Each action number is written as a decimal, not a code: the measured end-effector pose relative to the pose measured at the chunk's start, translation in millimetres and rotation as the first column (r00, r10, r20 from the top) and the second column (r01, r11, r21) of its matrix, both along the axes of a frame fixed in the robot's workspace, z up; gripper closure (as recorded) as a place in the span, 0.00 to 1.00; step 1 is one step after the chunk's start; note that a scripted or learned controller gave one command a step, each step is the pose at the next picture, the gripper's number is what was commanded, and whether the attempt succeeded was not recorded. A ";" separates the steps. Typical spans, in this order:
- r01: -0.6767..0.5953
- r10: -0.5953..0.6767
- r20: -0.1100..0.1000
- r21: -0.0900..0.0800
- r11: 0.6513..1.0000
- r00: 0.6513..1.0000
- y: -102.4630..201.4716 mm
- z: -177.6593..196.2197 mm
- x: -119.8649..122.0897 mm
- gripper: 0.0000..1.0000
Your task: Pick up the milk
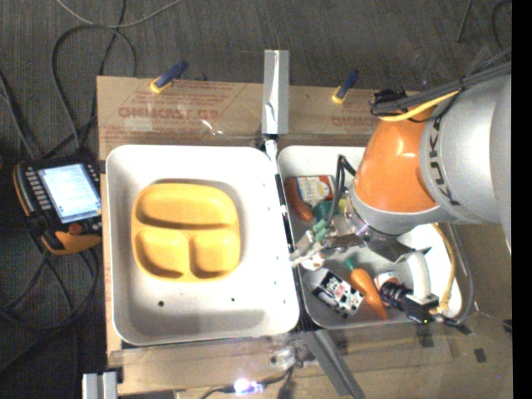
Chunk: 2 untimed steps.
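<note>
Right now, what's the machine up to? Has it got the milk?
Tool low in right bin, near its left wall; grip unclear. Milk not identified for certain; carton-like item lies just beyond. Carrot and small box crowd alongside.

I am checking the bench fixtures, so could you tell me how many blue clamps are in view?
2: one blue clamp on the board's top edge above the left bin, the other blue clamp above the right bin. The arm may hide more.

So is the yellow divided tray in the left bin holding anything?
Empty. The yellow tray lies flat in the left bin, and all three compartments show only bare yellow plastic.
</note>
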<state>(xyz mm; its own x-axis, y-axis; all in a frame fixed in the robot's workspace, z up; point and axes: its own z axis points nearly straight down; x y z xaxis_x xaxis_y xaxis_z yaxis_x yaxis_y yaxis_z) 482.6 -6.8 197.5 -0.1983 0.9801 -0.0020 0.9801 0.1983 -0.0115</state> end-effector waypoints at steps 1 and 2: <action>0.001 -0.001 -0.005 -0.001 1.000 1.000 0.0 7.2 -0.4 1.00; 0.001 -0.001 -0.010 -0.002 1.000 1.000 -0.2 14.4 -0.7 1.00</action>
